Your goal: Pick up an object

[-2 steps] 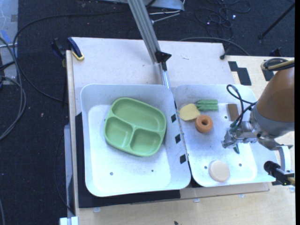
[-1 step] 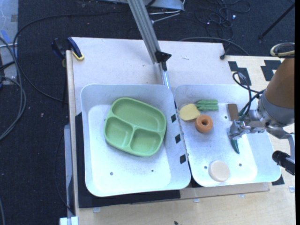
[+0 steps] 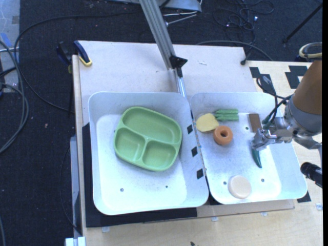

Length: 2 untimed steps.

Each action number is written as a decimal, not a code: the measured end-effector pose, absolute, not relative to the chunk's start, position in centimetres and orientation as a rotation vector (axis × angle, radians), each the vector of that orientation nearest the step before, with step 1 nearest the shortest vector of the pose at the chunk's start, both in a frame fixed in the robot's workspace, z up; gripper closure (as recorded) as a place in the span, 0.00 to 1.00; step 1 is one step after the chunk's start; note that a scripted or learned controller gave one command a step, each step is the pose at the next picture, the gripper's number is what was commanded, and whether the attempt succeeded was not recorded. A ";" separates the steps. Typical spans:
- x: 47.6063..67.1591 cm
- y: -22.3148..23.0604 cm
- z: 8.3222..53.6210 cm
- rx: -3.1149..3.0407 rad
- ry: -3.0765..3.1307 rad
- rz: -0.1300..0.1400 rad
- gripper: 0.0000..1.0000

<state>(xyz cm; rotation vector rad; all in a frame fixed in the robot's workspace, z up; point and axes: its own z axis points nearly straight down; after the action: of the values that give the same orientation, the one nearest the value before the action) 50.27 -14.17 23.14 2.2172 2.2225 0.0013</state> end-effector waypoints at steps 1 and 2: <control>52.0 -9.6 23.6 2.213 2.229 0.003 1.00; 52.2 -5.0 23.1 2.216 2.228 0.000 1.00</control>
<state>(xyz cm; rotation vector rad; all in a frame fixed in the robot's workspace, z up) 52.19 -4.99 23.12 2.2163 2.2275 -0.0003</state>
